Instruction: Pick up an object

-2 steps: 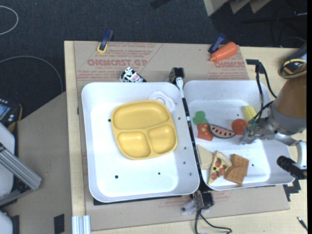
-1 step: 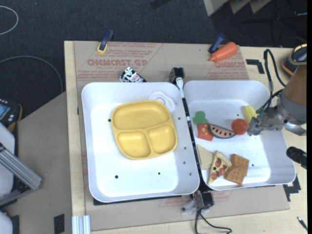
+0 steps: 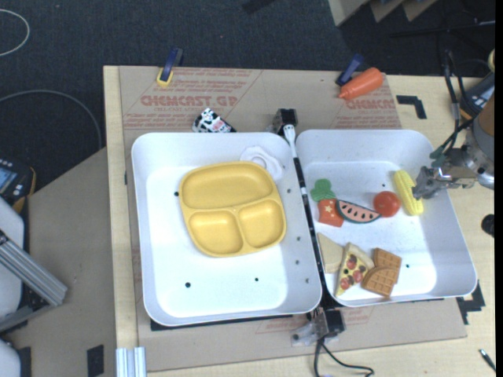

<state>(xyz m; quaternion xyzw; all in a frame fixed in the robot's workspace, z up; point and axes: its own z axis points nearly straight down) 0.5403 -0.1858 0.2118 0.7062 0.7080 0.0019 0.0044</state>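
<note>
On the table [image 3: 236,93], two white bins sit together. The gripper [image 3: 428,181] hangs just beside the corn [image 3: 406,192] in the right bin [image 3: 448,250], grip unclear. A yellow plate [image 3: 232,207] fills the left bin [image 3: 157,234].

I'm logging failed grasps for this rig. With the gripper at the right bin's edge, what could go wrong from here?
The gripper is low beside the corn cob, which lies close to the tomato; a grab might nudge both or catch neither. It is also near the right bin's wall, so it could strike the wall.
</note>
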